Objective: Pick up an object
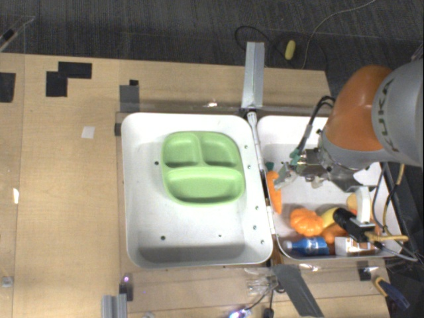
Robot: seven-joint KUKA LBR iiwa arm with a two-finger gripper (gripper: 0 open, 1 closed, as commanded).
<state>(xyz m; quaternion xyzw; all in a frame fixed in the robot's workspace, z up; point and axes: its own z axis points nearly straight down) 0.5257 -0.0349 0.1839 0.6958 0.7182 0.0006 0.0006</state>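
In the right bin, an orange carrot-like piece lies against the left wall. An orange pumpkin-shaped toy, a yellow item and a blue bottle crowd the near end. My gripper hangs low over the bin's middle, just right of and above the carrot-like piece. Nothing shows between it and the bin floor. The grey arm with its orange band covers the bin's right side.
The left bin holds a green divided plate. A metal post stands at the far end between the bins. A white and red packet lies in the right bin's near corner.
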